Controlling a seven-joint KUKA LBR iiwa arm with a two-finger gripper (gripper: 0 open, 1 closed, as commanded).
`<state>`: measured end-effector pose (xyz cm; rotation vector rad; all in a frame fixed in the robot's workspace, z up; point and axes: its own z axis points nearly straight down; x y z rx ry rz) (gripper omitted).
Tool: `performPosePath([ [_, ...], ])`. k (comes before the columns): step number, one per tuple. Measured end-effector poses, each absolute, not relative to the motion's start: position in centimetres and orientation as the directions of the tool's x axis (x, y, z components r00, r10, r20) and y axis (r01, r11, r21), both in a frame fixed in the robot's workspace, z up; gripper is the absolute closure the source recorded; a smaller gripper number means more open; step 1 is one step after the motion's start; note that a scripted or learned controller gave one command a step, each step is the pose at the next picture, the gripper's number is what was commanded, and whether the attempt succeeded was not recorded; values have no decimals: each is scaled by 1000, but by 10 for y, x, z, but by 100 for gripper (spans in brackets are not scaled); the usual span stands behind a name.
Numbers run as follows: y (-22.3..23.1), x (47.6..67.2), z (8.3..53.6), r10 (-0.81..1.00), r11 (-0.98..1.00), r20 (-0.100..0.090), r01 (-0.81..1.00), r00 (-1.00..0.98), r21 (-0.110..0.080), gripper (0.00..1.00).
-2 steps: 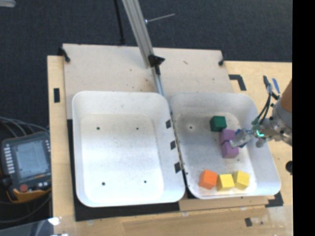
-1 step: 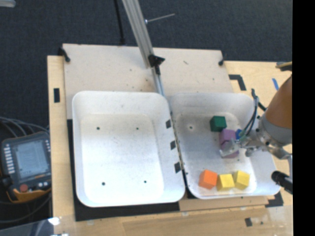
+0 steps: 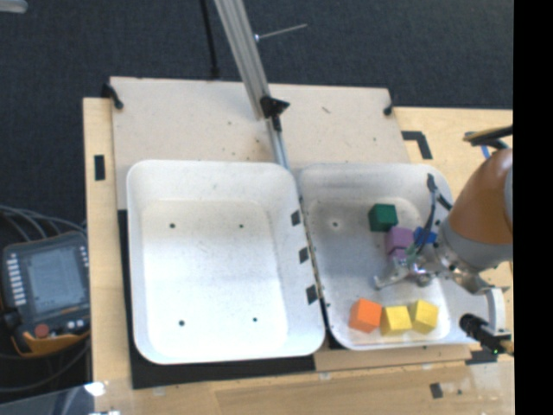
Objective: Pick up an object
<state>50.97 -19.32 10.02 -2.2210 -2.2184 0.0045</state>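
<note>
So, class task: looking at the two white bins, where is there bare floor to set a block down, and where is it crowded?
The left bin offers bare floor from wall to wall. In the right bin, bare floor runs along the left wall, beside the green block. Its right and near parts are crowded: purple block, tool, then orange and two yellow blocks.

Five small blocks lie in the right bin. A green cube sits toward its far side, with a purple block just beside it, nearer the front. Along the bin's near wall stand an orange cube, a yellow cube and another yellow cube, side by side.
</note>
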Motion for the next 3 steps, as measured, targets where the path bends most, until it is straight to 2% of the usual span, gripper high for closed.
performPosePath([
  [1,-194,512,114,1000,-6,-1,1000,6,6,100],
  [3,-203,519,232,1000,4,-3,1000,-4,8,100],
])
